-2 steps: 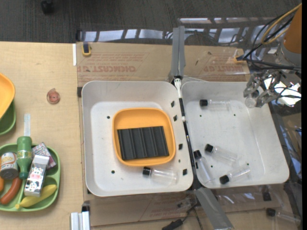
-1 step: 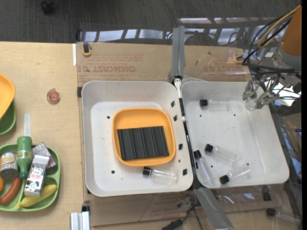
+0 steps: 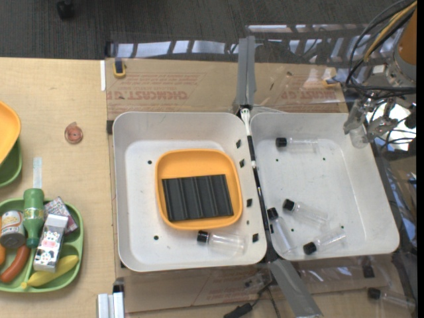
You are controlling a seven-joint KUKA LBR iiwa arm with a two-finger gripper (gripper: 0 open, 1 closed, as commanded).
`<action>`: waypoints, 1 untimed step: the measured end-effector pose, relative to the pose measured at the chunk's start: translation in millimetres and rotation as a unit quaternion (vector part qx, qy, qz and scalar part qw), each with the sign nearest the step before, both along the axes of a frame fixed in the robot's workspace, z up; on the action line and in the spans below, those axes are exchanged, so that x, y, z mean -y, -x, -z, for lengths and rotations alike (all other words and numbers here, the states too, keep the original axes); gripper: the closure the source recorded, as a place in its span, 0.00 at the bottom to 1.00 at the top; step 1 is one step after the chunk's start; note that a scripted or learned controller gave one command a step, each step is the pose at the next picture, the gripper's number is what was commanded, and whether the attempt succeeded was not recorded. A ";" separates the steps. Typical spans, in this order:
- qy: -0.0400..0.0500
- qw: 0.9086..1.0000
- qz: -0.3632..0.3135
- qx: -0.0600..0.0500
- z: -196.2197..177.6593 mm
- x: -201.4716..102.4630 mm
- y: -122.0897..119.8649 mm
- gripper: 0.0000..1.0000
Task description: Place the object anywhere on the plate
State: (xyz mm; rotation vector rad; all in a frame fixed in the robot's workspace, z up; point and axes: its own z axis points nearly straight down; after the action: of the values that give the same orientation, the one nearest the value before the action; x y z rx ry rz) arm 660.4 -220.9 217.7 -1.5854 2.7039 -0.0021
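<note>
Gripper [image 3: 358,128] sits over the right bin's [image 3: 371,177] upper right edge; can't tell its opening or whether it holds anything. Orange plate [image 3: 197,162] with its dark ribbed insert lies in the left bin [image 3: 132,197], well apart from the gripper. One clear vial [image 3: 220,242] lies just below the plate, off it. Other vials lie in the right bin.

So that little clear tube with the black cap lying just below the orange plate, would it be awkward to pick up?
Probably a bit. The clear plastic vial with the black cap lies on its side on the left white bin, so a nudge would likely roll it. It looks empty, so probably light, and its smooth round wall may slip. It seems rigid, not floppy.
</note>
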 end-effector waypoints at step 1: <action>0.000 0.998 -0.065 -0.001 25.6 -1.0 0.2 1.00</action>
State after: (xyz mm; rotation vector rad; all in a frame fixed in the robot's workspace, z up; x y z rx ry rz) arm 660.2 -219.9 192.1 -1.7583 2.5978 0.0013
